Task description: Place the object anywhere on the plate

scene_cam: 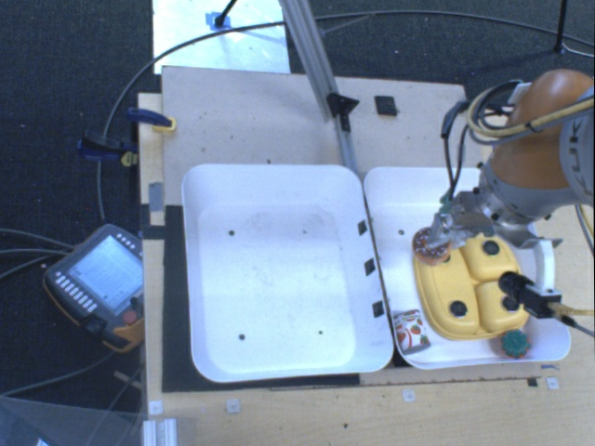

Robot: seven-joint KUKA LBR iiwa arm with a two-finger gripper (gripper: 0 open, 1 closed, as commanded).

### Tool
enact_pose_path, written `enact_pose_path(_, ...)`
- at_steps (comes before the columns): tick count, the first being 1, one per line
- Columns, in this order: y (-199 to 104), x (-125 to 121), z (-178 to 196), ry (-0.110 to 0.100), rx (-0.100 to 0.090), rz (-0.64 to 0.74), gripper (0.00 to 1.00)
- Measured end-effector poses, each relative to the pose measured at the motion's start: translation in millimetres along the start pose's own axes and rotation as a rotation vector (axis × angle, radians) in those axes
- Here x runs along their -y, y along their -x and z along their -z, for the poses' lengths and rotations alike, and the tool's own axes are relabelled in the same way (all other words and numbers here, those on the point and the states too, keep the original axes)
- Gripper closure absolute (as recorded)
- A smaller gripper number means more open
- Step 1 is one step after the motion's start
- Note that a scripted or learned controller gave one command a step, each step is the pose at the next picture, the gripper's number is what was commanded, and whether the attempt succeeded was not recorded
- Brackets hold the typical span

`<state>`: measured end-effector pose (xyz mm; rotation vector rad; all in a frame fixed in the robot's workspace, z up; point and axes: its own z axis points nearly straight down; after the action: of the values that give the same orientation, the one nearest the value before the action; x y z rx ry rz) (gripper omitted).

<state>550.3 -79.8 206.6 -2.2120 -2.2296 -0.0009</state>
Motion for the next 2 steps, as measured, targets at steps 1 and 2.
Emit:
enact_pose_path(1, -52.4, 13.0, -6.6, 0.000, 0.000, 0.001, 1.00)
enact_pose_path(2, -102.8, 34.9, 0.6, 0.000, -0.002, 0.002, 1.00)
